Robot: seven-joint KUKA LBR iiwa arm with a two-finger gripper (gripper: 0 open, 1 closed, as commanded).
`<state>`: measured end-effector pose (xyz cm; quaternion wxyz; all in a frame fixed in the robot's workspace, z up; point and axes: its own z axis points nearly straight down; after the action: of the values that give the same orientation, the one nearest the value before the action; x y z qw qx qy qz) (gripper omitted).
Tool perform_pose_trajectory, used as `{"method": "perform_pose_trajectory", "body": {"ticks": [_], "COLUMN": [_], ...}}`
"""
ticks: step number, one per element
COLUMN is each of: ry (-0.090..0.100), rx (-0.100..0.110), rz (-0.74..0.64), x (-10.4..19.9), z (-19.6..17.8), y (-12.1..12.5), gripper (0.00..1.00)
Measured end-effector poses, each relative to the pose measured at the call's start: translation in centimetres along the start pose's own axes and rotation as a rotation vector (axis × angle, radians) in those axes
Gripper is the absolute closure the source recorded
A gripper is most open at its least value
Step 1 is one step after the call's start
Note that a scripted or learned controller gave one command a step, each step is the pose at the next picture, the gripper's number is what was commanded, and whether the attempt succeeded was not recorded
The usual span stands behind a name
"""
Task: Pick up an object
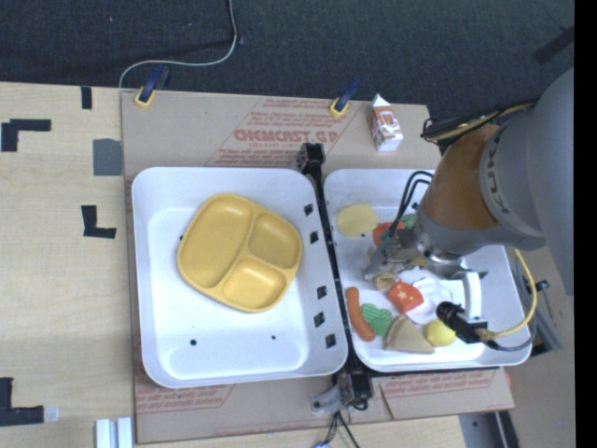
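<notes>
Gripper low in crowded right bin; finger state unclear. Risk: toys packed tight, grasp slips or snags two.

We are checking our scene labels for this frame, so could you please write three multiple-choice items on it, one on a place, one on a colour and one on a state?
1. Where does the divided plate lie?
A. in the left bin
B. in the right bin
C. on the cardboard outside the bins

2. What colour is the divided plate?
A. red
B. yellow
C. blue

3. How does the small carton stand to the bins?
A. inside the left bin
B. inside the right bin
C. outside both, on the cardboard behind the right bin

Answers:
1. A, since the plate rests on the floor of the left bin.
2. B, since all its three compartments are yellow.
3. C, since the carton lies beyond the right bin's far rim.
</notes>
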<state>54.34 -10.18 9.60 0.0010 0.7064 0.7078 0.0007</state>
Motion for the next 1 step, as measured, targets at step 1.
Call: {"method": "perform_pose_trajectory", "body": {"ticks": [1], "ry": [0.0], "rx": [0.001], "rz": [0.0], "x": [0.0], "z": [0.06], "y": [-0.02], "gripper": [0.0]}}
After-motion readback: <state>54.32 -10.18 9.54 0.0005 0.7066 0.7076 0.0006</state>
